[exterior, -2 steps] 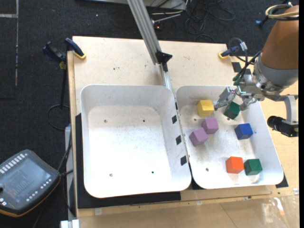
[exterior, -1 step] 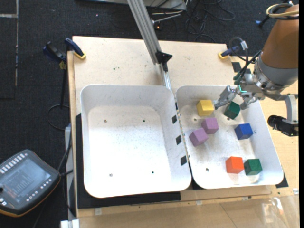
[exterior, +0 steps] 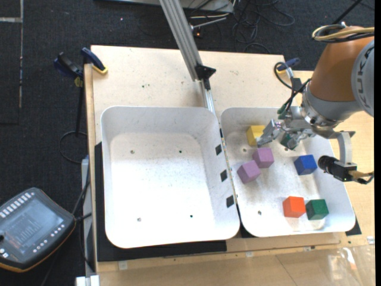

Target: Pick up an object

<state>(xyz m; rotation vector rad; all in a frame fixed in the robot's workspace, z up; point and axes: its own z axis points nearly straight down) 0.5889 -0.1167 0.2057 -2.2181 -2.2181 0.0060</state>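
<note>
Six small blocks sit in the right bin (exterior: 345,219), the yellow block (exterior: 256,134) at its 11 o'clock corner just beside the hand (exterior: 280,133), whose spread I cannot tell; likely light, rigid, best pinched across flat opposite faces.

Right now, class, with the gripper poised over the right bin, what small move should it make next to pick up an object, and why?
Probably a short descent onto the yellow block. The gripper hangs just beside it in the right bin, nearer to it than to the two purple blocks, and holds nothing.
</note>
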